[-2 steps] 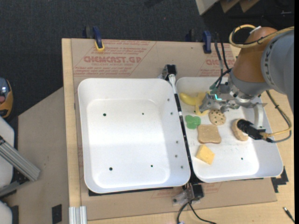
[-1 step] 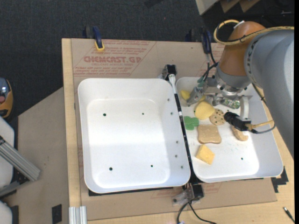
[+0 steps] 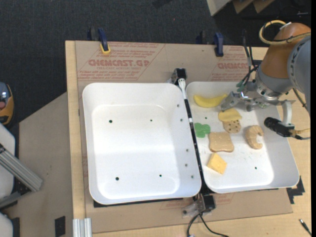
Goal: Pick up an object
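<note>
In the right bin (image 3: pixel 276 179), nearest the camera, lies a yellow wedge (image 3: pixel 217 163), then a tan toast slice (image 3: pixel 220 142), a green piece (image 3: pixel 201 129), a pale bread roll (image 3: pixel 255 137) and a round cookie (image 3: pixel 232 126) touching a yellow disc (image 3: pixel 229 115). Farther back a banana (image 3: pixel 209 101) lies by the far wall. The gripper (image 3: pixel 236 98) hangs just right of the banana, seemingly touching nothing; whether it is apart or together I cannot tell.

two white bins (image 3: pixel 133 95), six food pieces (image 3: pixel 220 142)
</note>
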Available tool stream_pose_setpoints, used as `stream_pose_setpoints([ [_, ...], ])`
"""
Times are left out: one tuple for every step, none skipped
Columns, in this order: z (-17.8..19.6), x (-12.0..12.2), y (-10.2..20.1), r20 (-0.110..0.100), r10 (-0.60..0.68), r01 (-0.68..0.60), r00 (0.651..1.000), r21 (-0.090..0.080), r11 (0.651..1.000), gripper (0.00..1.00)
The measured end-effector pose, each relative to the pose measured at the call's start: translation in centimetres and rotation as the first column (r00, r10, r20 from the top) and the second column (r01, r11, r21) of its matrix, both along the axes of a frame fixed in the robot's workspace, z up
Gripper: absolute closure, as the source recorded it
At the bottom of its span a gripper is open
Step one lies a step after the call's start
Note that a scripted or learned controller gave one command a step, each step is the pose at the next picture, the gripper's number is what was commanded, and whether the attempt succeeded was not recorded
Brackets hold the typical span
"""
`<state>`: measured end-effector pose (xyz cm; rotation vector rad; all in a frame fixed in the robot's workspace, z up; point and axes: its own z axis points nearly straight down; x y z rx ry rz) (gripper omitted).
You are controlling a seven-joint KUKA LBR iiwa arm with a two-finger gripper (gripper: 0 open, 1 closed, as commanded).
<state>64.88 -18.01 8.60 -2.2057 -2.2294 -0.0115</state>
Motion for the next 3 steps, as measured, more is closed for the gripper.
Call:
stream_pose_setpoints([
  [1.1,0.0,-0.5,0.004,-0.004,0.004,1.000,-0.006,1.000,1.00],
  [0.5,-3.0,-1.7,0.006,-0.007,0.007,1.000,-0.002,1.000,1.00],
  [15.1,0.5,-4.5,0.020,-0.009,0.009,1.000,-0.018,1.000,1.00],
])
